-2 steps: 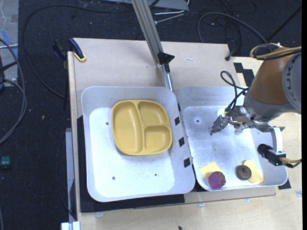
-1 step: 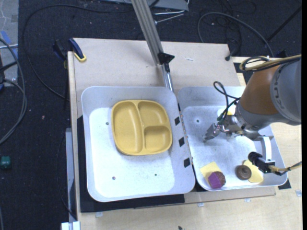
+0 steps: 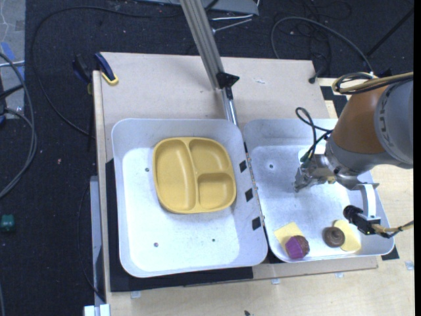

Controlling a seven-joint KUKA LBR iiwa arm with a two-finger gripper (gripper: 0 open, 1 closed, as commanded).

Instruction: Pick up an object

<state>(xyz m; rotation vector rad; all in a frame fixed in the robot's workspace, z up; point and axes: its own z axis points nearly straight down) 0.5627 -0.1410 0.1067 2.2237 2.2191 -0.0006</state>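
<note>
In the right bin (image 3: 276, 157), along its near edge, lie a purple ball-like object (image 3: 297, 246) resting on a flat yellow piece (image 3: 285, 232), and a brown round object (image 3: 333, 237) beside another pale yellow piece (image 3: 350, 237). My gripper (image 3: 304, 180) hangs over the middle of the right bin, above and behind those objects and apart from them. Nothing shows between its fingertips.
The left bin (image 3: 131, 242) holds a yellow divided plate (image 3: 195, 174) with three compartments. A slanted metal pole (image 3: 204, 31) rises from behind the bins. Black clips (image 3: 250, 193) sit on the seam between the bins. Cables lie on the dark floor around the bench.
</note>
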